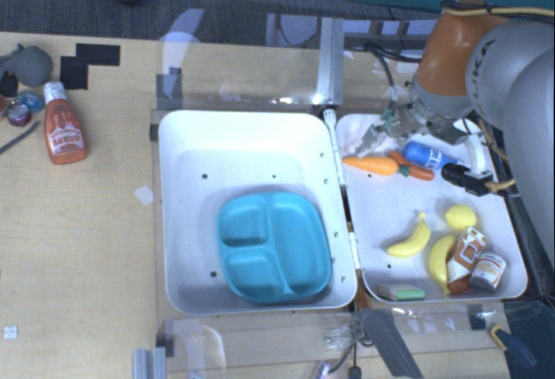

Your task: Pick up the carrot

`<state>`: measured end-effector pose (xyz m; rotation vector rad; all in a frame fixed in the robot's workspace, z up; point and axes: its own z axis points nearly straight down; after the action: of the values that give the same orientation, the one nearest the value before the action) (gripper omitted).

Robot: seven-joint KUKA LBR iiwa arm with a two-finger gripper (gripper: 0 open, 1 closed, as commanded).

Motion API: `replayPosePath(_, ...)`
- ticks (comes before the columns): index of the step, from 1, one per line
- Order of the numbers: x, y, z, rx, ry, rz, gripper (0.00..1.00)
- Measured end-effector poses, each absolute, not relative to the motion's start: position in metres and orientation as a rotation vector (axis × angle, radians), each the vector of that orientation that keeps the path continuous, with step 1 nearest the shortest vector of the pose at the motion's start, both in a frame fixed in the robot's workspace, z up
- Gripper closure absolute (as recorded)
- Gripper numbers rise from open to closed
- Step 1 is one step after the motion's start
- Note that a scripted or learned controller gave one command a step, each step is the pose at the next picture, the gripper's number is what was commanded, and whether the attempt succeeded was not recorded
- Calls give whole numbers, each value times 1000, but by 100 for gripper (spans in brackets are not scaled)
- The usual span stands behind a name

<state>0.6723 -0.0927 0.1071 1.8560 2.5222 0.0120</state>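
**Tool above the carrot, grasp not yet made**

On the desk's left side a ketchup bottle (65, 133) lies near the edge, well clear of the work.

The left bin (173, 195) holds a blue tray (273, 245) with three compartments, sitting toward the bin's near right corner; we see nothing in the tray.

The right bin (519, 282) carries the rest. The carrot (371, 166) lies flat near its far left corner, its long axis running left to right along the far wall. Touching its right end is a small red piece (418, 173), with a blue bottle (431, 155) just behind that. Nearer the front we see a banana (411, 239), a lemon (460, 217), a second yellow fruit (440, 258), a brown-and-white carton (475, 262) in the near right corner, and a small green piece (408, 291) against the near wall.

The tool (381, 133) hovers just beyond the carrot's far side, at the bin's far wall. We cannot tell how it is set: it is too blurred, and nothing shows gripped in it.

To do this step well, we judge the tool should come down over the carrot's middle or left half, closing across its narrow width, away from the red piece and blue bottle. The far wall is close, so the descent needs room on that side.
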Motion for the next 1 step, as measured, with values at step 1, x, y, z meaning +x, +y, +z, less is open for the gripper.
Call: replayPosePath(1,671,-58,188,1477,2763,7,0)
